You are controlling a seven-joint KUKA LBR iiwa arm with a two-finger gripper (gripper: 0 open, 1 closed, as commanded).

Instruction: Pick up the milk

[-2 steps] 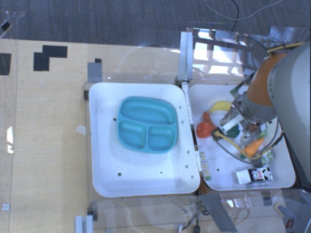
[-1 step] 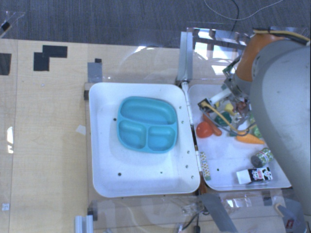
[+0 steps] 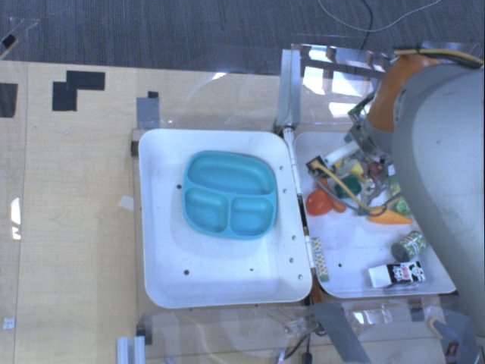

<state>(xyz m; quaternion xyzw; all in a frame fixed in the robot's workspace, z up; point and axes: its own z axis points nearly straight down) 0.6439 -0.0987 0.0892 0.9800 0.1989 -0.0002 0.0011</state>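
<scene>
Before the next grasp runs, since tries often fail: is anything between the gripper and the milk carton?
Nothing visible blocks it. The gripper hangs over the toy pile at the right bin's far end; the milk carton lies apart near the front edge, a small can just behind it.

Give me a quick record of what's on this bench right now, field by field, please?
left bin: holds a blue divided plate
right bin: holds a cluttered pile of toy food
milk carton: lying near the right bin's front edge, cow-patterned, untouched
green can: just behind the milk carton
red item: by the bin's left wall
arm: over the right bin's rear
gripper: down among the pile, away from the milk
</scene>
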